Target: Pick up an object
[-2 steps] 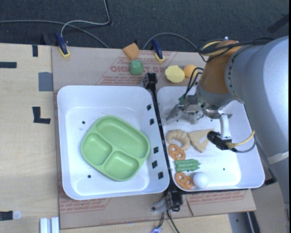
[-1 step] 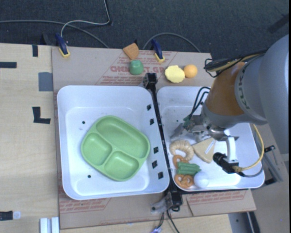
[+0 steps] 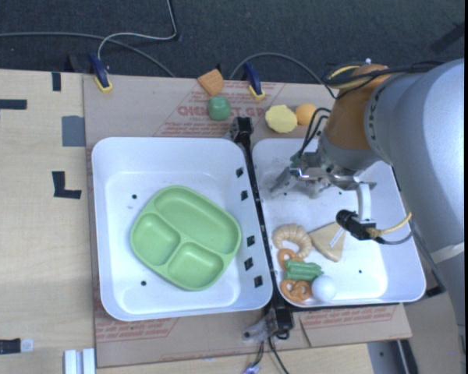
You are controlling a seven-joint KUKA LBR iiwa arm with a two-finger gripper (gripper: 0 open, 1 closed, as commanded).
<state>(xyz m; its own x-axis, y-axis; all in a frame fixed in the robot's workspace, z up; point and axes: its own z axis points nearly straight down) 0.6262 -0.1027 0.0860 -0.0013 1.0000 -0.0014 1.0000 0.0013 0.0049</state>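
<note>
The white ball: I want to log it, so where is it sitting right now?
The white ball lies in the right bin, near its front edge, touching the green toy and beside a pretzel.

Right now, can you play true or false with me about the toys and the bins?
1. The green divided plate lies in the left bin. True.
2. The croissant sits in the left bin. False: it is in the right bin.
3. A white ball rests near the right bin's front edge. True.
4. The yellow lemon is inside a bin. False: it lies on the cardboard behind the bins.
5. The end effector is over the right bin. True.
</note>
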